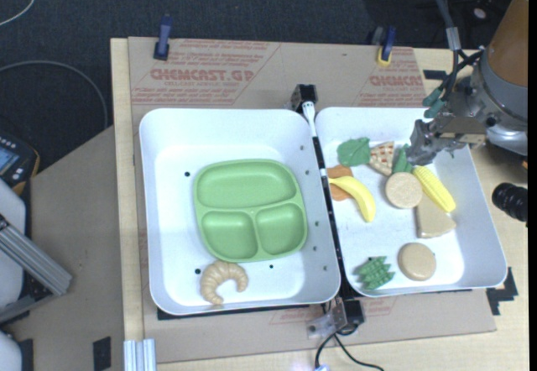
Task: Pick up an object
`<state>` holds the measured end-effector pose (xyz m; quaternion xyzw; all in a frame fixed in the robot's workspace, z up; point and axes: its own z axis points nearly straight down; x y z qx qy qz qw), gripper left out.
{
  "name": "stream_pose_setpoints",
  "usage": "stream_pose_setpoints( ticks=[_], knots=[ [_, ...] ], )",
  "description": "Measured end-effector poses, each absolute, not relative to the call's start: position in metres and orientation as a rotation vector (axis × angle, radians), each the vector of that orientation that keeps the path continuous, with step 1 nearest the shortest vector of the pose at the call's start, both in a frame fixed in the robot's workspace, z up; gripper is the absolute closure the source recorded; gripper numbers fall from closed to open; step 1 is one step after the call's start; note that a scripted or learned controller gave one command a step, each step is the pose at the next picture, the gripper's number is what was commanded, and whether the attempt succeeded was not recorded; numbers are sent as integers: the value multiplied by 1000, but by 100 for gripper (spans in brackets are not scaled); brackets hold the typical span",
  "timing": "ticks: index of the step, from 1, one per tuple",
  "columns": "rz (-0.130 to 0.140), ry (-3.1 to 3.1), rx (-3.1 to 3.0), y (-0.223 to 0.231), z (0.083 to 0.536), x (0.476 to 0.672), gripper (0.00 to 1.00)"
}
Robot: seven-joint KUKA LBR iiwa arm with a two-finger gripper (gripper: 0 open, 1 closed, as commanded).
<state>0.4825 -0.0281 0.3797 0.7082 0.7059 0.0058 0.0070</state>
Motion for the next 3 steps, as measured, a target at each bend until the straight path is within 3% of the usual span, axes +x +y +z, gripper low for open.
stream_pose_setpoints(
  ticks=[1,2,3],
  knots=[
    [-6,2237,2216,63,326,478,100],
    [8,2211,2222,5,391,480,100],
    [-9,2233,2219,71,325,478,100]
  ],
)
